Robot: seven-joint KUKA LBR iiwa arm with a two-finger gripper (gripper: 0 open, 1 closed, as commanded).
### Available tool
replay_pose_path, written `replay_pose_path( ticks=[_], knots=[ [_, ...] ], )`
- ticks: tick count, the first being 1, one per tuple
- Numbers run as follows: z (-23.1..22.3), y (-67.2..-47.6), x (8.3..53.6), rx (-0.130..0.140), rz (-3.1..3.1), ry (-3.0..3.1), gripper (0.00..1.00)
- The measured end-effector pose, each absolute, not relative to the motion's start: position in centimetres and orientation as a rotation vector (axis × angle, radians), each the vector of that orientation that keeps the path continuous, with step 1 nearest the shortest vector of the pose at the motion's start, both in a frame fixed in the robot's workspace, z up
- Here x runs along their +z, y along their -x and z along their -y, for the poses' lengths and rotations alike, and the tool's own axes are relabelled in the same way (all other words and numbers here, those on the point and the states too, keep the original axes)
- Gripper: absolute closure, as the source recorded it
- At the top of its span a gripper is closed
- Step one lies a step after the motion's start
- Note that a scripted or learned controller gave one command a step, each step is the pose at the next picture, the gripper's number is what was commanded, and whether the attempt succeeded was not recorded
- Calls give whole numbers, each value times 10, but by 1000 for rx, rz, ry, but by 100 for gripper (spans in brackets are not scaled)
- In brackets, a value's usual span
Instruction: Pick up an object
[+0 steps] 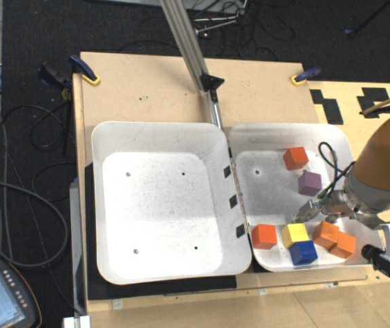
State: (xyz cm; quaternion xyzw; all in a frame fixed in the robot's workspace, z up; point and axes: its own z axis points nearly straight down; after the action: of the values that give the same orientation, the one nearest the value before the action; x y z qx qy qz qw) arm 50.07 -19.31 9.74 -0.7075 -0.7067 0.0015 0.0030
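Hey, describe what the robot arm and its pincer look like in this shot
The arm enters from the right: a rounded orange band above a grey wrist section. A black cable loops off the wrist. Below it the pincer is a cluttered metallic grey assembly with thin wires, too blurred for finer detail. A white bracket with a black fitting sticks out near the bin's lower right corner.

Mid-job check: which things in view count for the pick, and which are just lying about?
For the job:
- tool over the right bin
- orange blocks
- purple block
- yellow block
- blue block

Lying about:
- left bin
- clamps
- floor cables
- pendant screen
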Motion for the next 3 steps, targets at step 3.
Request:
replay_pose_path(
  ticks=[3],
  knots=[
    [194,-517,236,-5,2231,2223,100]
  ],
)
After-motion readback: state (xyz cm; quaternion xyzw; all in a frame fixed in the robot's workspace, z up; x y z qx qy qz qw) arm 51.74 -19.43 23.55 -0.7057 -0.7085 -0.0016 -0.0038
